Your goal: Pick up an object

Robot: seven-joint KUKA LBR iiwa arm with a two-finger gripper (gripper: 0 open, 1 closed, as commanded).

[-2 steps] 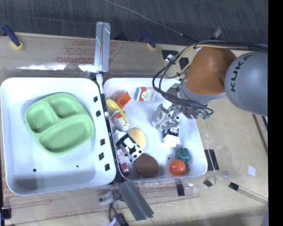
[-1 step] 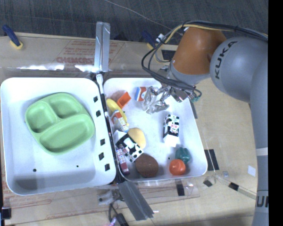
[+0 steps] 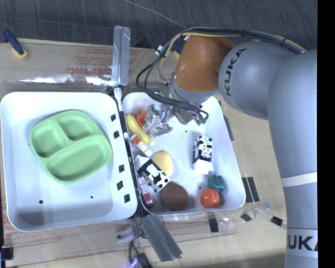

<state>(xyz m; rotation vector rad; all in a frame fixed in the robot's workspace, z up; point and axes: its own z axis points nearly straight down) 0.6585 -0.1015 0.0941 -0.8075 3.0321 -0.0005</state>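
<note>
- My jaws (image 3: 159, 119) are down in the top-left corner of the right bin (image 3: 230, 149), right beside the banana (image 3: 137, 128).
- Honestly can't tell if they're open or closed, too much metal clutter there.
- The banana lies against the bin's left wall, an orange thing (image 3: 140, 118) tucked next to it.
- Risk, I reckon: jaws jam on that wall or nudge the banana away, since it's wedged so tight.

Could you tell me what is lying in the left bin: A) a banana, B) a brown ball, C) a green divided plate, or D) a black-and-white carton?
C: the green divided plate lies in the left bin, while the banana, brown ball and carton sit in the right bin.
</note>
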